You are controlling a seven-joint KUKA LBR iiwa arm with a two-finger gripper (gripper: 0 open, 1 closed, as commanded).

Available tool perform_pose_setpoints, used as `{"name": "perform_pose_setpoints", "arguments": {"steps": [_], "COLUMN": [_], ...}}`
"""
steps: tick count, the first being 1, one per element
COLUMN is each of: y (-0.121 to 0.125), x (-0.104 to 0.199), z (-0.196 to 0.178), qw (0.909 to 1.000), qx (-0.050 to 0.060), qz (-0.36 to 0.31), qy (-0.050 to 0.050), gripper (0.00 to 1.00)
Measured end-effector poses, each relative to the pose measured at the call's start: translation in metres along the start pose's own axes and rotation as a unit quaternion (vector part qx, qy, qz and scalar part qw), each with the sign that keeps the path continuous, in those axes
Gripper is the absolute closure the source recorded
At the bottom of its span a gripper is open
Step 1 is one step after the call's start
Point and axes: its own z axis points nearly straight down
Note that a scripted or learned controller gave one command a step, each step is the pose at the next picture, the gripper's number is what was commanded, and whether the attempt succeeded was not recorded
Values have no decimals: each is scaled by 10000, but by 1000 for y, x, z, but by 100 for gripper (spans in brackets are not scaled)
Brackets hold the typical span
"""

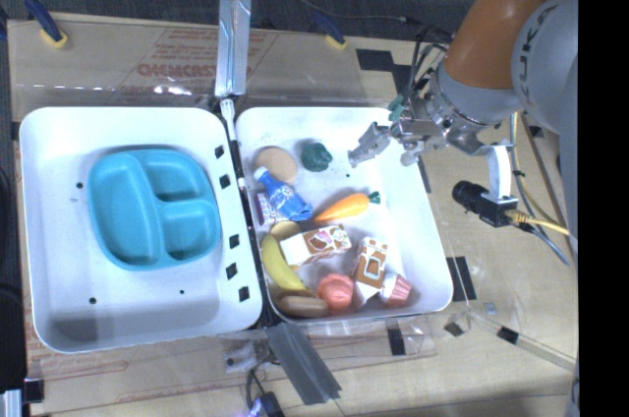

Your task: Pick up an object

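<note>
While the hand [369, 146] hangs over the right bin's [425, 208] far edge, fingers apart, gripping nothing, the carrot [344, 206] lies mid-bin; items at the near edge overlap, partly hidden.

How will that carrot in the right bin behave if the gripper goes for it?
The carrot looks like smooth toy plastic, so probably stiff, light and somewhat slippery. Its tapered, rounded shape may roll or squirt sideways when pinched. The gripper hangs above it, over bare bin floor.
</note>
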Motion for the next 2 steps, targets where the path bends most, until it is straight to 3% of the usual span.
{"name": "perform_pose_setpoints", "arguments": {"steps": [1, 2], "y": [-35, -32], "x": [-43, -43], "z": [125, 111], "qw": [10000, 9999], "qx": [2, -34], "qz": [-71, -107], "qy": [0, -9], "gripper": [0, 100]}}
